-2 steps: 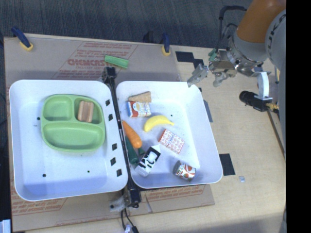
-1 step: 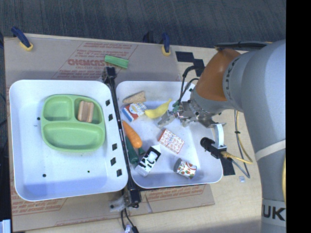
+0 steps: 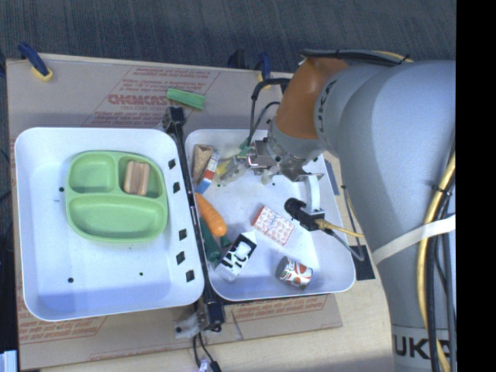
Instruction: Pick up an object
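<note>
My gripper [image 3: 260, 161] hangs low over the back part of the right bin [image 3: 341, 273], with the orange-banded wrist above it. Just left of it lie a brown stick-like piece [image 3: 202, 159] and a blue and white tube [image 3: 209, 173]. An orange carrot [image 3: 211, 216] rests along the bin's left wall. A red and white patterned box [image 3: 273, 225] sits mid-bin, in front of the gripper. Nearer the front are a black and white item [image 3: 237, 253] and a small printed can [image 3: 294, 273]. I see nothing held in the gripper.
The left bin [image 3: 46, 285] holds a green divided plate [image 3: 116, 215] with a wooden block [image 3: 136, 177] in its upper right compartment. A green-headed brush [image 3: 185, 98] lies on the cardboard behind the bins. The arm's grey body covers the right side.
</note>
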`<state>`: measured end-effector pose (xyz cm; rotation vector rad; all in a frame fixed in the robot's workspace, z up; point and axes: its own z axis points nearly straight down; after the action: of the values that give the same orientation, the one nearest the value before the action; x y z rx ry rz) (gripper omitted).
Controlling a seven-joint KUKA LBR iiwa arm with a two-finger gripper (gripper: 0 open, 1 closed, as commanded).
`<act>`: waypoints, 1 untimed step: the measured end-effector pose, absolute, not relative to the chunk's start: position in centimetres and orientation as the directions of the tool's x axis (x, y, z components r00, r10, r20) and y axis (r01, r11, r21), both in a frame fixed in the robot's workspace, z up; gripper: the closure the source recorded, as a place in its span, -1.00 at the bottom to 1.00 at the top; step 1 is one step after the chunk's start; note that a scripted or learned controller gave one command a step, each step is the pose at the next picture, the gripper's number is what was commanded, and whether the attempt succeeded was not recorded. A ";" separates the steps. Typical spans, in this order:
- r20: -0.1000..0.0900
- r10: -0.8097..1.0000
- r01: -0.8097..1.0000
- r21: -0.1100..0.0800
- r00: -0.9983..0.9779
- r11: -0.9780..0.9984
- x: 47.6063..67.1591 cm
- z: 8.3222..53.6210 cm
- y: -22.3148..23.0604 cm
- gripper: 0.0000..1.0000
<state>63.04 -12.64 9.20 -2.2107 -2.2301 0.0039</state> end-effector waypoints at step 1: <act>-0.002 1.000 1.000 -0.004 -0.011 0.011 63.1 10.2 -12.7 1.00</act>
<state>63.06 -12.67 10.23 -2.2076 -2.2330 0.0060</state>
